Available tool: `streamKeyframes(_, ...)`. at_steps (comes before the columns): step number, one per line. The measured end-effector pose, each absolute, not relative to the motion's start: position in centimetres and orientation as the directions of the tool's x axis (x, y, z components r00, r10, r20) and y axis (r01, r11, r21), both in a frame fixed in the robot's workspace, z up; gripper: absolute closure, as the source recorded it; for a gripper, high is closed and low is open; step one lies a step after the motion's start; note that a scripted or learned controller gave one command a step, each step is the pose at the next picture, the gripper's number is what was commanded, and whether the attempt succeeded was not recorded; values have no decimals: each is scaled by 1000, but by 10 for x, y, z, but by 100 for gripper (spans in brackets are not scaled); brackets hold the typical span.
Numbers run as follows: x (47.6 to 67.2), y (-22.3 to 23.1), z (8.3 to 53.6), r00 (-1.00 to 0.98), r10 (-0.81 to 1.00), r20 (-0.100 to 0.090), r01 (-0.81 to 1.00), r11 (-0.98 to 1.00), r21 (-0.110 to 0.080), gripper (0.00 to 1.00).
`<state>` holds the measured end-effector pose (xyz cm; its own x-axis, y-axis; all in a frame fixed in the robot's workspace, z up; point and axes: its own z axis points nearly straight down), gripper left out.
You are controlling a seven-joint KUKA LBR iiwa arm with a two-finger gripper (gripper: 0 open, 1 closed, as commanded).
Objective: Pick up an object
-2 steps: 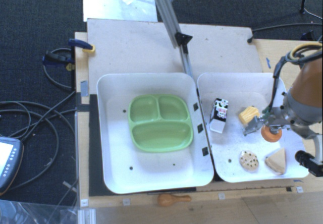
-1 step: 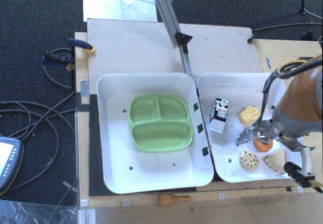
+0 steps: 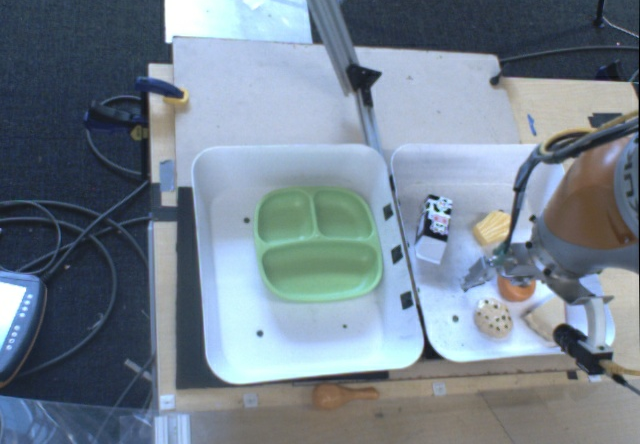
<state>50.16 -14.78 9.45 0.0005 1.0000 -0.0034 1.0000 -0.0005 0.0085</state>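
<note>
The table (image 3: 300,92) stood on dark carpet and carried two shallow white bins side by side. The right bin (image 3: 470,172) held the loose objects. An orange round object (image 3: 517,287) lay directly under the arm's wrist, with the hand (image 3: 500,267) lowered over it; whether the hand was spread or pressed together could not be told, as the wrist hid most of it. A metallic grey piece (image 3: 476,275) projected to the left just beside the hand. A yellow block (image 3: 491,228) lay just above the hand. A small black-and-white carton (image 3: 434,228) lay tilted further left, near the bin's left wall. A round speckled biscuit-like item (image 3: 492,318) sat below the hand, and a pale tan piece (image 3: 545,320) lay to its right, partly under the arm. The left bin (image 3: 215,232) held a green divided tray (image 3: 318,243) with three compartments, resting flat near its centre. A brown wooden object (image 3: 343,394) lay on the table's front edge, outside both bins. Cables (image 3: 70,232) trailed on the carpet to the left.
</note>
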Motion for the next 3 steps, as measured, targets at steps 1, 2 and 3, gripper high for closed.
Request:
streamKeyframes(1,503,-149,106,0,1000,-6,1000,0,14,100)
streamKeyframes(2,505,-146,170,-6,1000,-2,1000,6,8,100)
streamKeyframes(3,507,-146,209,-6,1000,-2,1000,6,7,100)
